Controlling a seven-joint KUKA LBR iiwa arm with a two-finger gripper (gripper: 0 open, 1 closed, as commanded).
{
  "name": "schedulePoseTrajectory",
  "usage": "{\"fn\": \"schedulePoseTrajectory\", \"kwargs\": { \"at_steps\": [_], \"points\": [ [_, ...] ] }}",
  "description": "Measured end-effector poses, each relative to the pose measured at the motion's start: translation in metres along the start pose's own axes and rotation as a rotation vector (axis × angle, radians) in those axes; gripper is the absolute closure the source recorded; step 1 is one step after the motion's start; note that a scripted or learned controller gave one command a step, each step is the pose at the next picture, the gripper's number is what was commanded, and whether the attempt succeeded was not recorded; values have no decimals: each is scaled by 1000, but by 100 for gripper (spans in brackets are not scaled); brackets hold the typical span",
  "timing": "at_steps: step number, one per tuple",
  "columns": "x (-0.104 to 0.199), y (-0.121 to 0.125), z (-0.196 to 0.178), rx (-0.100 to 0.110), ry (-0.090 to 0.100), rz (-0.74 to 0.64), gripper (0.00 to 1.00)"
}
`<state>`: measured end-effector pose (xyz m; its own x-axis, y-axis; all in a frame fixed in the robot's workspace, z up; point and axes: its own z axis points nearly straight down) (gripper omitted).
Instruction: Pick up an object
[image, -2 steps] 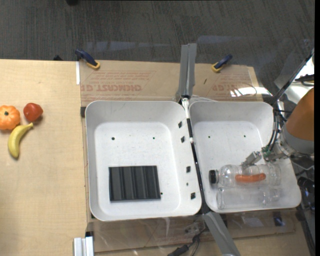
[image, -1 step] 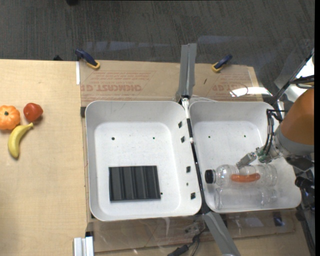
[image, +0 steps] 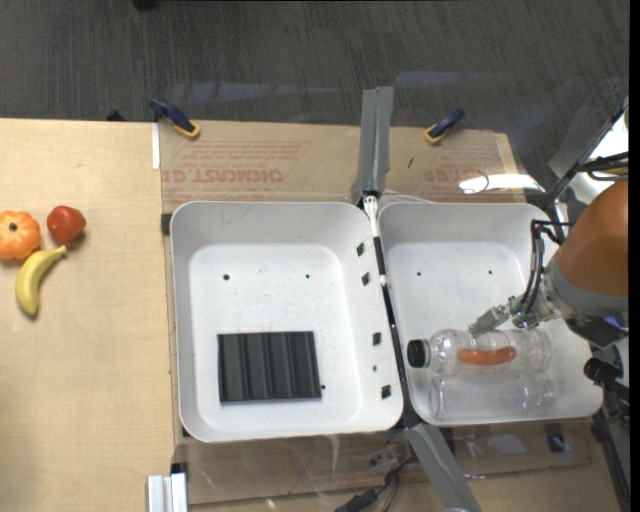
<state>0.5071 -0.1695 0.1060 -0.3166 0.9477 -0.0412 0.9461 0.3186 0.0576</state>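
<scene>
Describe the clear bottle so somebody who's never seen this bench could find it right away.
Look at the right-hand white bin, then at its front edge nearest the camera. The clear plastic bottle lies there on its side, black cap pointing toward the divider between the bins, just below the gripper. It is see-through with something orange-red inside, unlike the flat black ribbed block in the left bin.

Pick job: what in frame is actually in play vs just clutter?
In play:
gripper, down in the right bin
clear plastic bottle lying beside it
black ridged block in the left bin

Clutter:
orange, red fruit, banana on the wooden table
</scene>
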Motion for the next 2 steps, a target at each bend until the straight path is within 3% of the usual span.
{"fn": "schedulePoseTrajectory", "kwargs": {
  "at_steps": [1,2],
  "points": [
    [11,1,-6,-18,-19,-83,0],
    [23,7,-8,-21,-33,-150,0]
  ]
}}
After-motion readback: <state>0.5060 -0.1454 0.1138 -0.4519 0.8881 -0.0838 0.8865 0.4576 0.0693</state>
